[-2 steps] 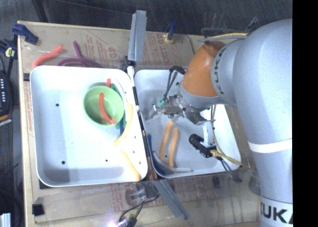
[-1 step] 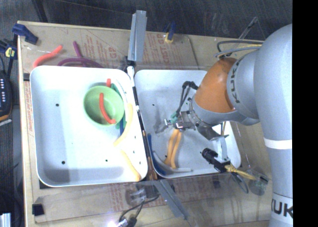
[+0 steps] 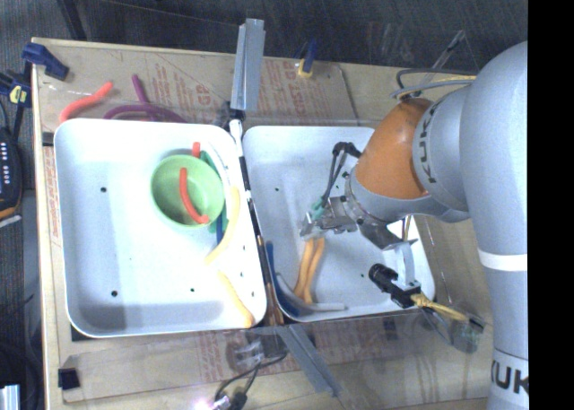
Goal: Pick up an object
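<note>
My gripper point(image 3: 323, 220) is low in the right bin point(image 3: 278, 166), near its middle. Directly below it lies an orange two-pronged piece point(image 3: 309, 266), whose top end reaches up to the gripper. A small teal bit point(image 3: 315, 213) shows at the gripper's left side; I cannot tell if it is held. A blue curved piece point(image 3: 280, 290) and a pale grey stick point(image 3: 325, 308) lie along that bin's front-left corner.
The left bin point(image 3: 99, 247) holds a green bowl point(image 3: 184, 188) with a red stick point(image 3: 188, 195) across it. A yellow strip point(image 3: 226, 236) lies along its right wall. Red and purple cables point(image 3: 134, 110) lie on the bench behind it. The grey arm point(image 3: 466, 157) covers the right bin's right side.
</note>
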You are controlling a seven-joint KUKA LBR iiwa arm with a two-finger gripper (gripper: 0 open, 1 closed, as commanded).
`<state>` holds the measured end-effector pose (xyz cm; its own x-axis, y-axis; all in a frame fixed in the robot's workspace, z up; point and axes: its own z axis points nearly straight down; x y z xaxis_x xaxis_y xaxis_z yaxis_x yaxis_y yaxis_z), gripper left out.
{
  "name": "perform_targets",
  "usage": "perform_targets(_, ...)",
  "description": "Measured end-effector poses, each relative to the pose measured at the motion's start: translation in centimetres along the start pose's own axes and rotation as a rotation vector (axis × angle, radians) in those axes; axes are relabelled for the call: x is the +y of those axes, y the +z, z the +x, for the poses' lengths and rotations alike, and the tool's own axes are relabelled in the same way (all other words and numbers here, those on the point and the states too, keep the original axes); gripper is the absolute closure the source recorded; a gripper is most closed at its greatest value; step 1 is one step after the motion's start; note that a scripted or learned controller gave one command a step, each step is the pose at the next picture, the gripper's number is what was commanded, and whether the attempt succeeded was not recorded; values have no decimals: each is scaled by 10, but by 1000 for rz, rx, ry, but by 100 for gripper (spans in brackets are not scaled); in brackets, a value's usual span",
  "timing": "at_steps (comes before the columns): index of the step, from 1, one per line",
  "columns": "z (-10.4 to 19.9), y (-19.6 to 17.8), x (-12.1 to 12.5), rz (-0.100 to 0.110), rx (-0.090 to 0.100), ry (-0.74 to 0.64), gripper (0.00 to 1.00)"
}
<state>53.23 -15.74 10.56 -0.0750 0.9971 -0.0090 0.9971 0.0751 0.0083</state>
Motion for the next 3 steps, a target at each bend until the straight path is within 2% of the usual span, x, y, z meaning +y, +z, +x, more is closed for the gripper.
perform_targets(1, 0, 0, 0, 1, 0, 0, 0)
perform_targets(2, 0, -9, 0, 2, -1, -8, 100)
perform_targets(3, 0, -9, 0, 2, -2, -8, 0)
